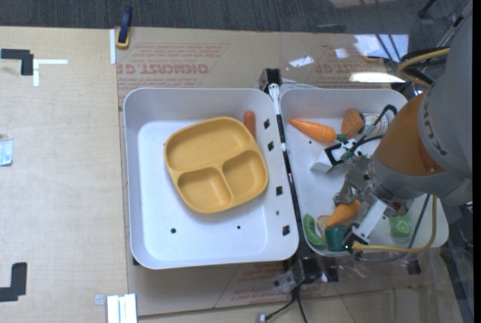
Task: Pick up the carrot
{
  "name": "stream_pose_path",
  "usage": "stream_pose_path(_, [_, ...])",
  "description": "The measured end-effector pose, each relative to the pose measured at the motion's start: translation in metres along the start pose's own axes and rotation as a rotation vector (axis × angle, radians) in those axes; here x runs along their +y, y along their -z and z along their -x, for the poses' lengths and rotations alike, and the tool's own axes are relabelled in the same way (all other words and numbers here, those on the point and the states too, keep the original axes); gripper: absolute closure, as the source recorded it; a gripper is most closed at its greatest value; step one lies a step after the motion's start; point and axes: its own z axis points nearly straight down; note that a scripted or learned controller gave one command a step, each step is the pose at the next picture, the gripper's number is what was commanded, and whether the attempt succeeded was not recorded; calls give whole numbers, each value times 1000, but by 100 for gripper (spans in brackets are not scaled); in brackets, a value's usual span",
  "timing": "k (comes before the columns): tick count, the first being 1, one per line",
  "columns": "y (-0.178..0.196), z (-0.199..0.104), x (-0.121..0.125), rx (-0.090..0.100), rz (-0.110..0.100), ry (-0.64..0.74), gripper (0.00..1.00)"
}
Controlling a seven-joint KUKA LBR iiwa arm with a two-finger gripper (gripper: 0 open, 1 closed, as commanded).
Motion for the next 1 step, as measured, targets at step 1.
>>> stream_pose_path(1, [99, -80, -10, -5, -2, -150, 100])
